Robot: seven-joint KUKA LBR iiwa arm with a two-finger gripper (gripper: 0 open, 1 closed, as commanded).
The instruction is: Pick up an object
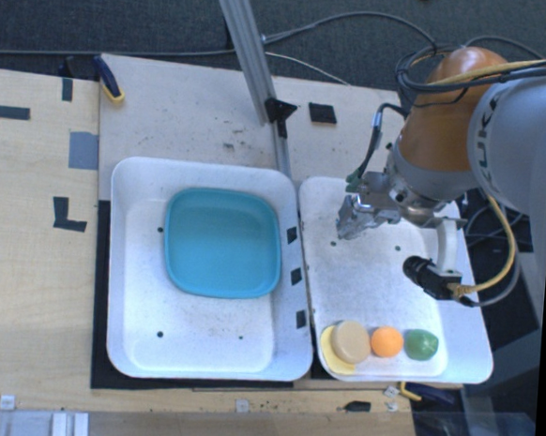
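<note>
Near edge, right bin: tan disc, orange ball, green ball in row, touching. Gripper hovers far end, well apart; open/closed: cannot tell. Advise: centre over orange ball, descend vertical, avoid neighbours.

Wooden bench, dark carpet

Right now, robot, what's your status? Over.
End effector over right bin, far end, nothing seen between its fingers. Beige disc, orange ball, green ball lined along near edge. Path clear.
</note>
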